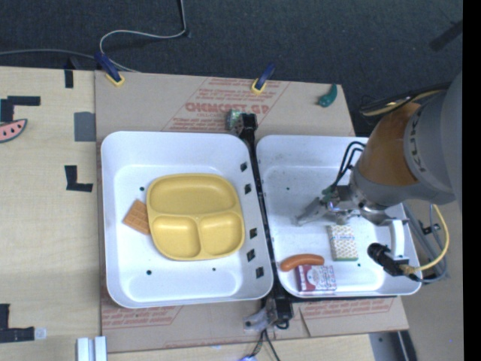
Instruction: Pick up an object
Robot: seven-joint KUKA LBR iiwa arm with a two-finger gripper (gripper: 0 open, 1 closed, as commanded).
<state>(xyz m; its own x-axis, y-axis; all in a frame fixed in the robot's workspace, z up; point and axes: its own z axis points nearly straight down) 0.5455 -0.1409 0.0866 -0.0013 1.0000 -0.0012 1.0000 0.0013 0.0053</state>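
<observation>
In the right bin (301, 164) lie a pale speckled packet (343, 242), an orange-red sausage (301, 262) and a red-and-white carton (316, 278), all near the front. My gripper (316, 212) is low over the bin's middle, its grey fingers pointing left, just up and left of the speckled packet. Nothing shows between the fingers. The arm's orange band (387, 153) sits above it at the right.
The left bin (120, 156) holds a yellow divided plate (195, 215) with a tan cracker (137, 216) tucked at its left edge. A black divider with clips (254, 201) runs between the bins. Cables and clamps lie on the cardboard behind.
</observation>
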